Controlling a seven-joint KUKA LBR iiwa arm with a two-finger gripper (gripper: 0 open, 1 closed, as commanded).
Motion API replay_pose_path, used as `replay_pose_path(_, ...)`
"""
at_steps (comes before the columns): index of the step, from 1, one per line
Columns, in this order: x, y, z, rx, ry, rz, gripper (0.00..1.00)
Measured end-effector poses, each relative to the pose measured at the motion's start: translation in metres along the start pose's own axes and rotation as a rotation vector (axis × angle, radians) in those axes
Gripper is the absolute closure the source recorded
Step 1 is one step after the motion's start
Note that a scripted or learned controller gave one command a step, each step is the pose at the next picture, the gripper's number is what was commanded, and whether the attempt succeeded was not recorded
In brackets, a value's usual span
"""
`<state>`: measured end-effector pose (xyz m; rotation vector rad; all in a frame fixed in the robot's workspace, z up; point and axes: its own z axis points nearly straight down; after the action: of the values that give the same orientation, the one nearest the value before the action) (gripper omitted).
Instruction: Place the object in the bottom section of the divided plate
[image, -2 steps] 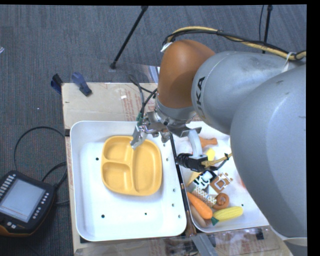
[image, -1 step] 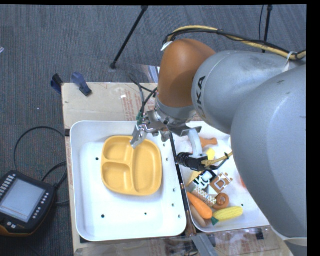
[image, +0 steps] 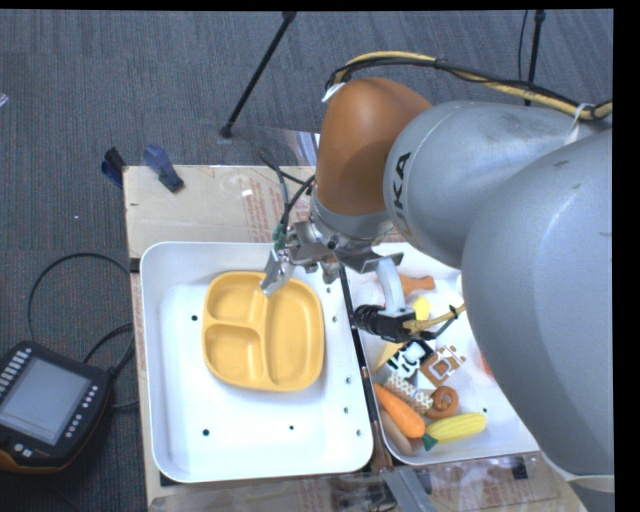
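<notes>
The yellow divided plate lies in the left white bin, with two small sections on its left and one large section on its right; all sections look bare. My gripper hangs high over the divide between the two bins, near the plate's upper right rim. Its fingers stand wide apart: one finger is over the plate's top edge, the other over the right bin. I see nothing between them. Toy food lies in the right bin, partly hidden by the arm.
The right bin holds a carrot, a corn cob, a brown ring, a waffle-like piece and an orange piece. A pendant lies on the floor at left.
</notes>
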<state>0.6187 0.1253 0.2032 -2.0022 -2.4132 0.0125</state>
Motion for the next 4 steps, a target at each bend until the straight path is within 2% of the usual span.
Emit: replay_pose_path(4,0.0,0.0,0.0,0.0,0.0,0.0,0.0)
